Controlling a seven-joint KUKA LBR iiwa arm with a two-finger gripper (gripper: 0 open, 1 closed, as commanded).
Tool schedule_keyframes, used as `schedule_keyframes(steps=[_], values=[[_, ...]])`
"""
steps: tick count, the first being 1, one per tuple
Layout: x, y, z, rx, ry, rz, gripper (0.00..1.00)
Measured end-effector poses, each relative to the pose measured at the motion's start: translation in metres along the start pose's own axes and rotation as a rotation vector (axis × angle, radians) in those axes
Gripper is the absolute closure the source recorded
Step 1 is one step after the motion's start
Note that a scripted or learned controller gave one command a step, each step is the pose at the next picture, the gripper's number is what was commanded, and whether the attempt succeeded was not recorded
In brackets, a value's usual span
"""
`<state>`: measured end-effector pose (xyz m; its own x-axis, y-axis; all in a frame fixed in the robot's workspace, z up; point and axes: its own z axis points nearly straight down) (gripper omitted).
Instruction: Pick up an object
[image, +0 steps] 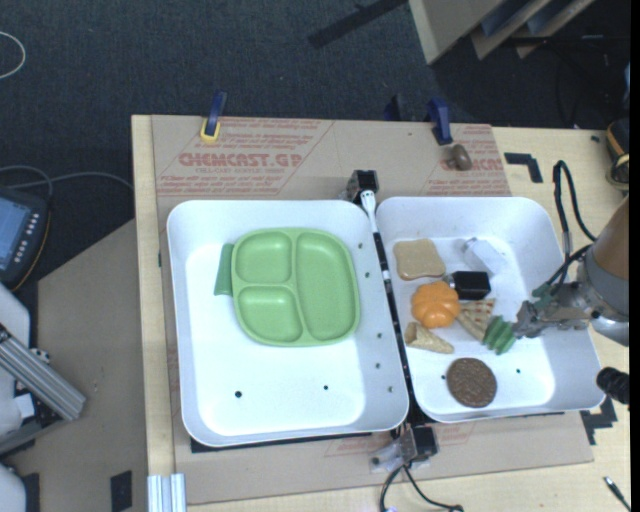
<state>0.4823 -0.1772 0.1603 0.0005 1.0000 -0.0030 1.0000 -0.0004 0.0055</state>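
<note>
Two white bins sit side by side on the table (160, 160). Left bin (200, 380) has a green divided tray (296, 286) w/ three compartments, lying flat in its upper half. Right bin (530, 375) holds the small stuff: tan bread slice (419, 259) at 11 o'clock, white packet (487, 252) at 1, black block (471, 284) just below it, orange fruit (436, 304) approx center-left, tan wedge pieces (432, 341) at 8, brown round cookie (471, 382) at 6. Green object (499, 336) lies right of center, approx 4 o'clock from the orange fruit, beside a cracker-like piece (473, 320). Claw (527, 318) comes in from 3 o'clock, tip right at the green object's upper end, touching or nearly so. Can't tell how far the claw is open, nor whether it grips anything. Arm (612, 270) body sits at the bin's right rim.
</note>
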Motion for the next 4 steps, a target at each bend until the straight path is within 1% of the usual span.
schedule_keyframes(steps=[1, 2, 3, 4], values=[[-0.001, -0.001, -0.064, -0.003, -0.001, -0.002, 1.0], [-0.001, 0.0, -0.065, 0.003, 0.001, -0.001, 1.0], [0.021, 0.056, -0.062, 0.0, 0.001, -0.006, 1.0], [0.053, 0.092, -0.06, 0.001, 0.002, -0.005, 1.0]])
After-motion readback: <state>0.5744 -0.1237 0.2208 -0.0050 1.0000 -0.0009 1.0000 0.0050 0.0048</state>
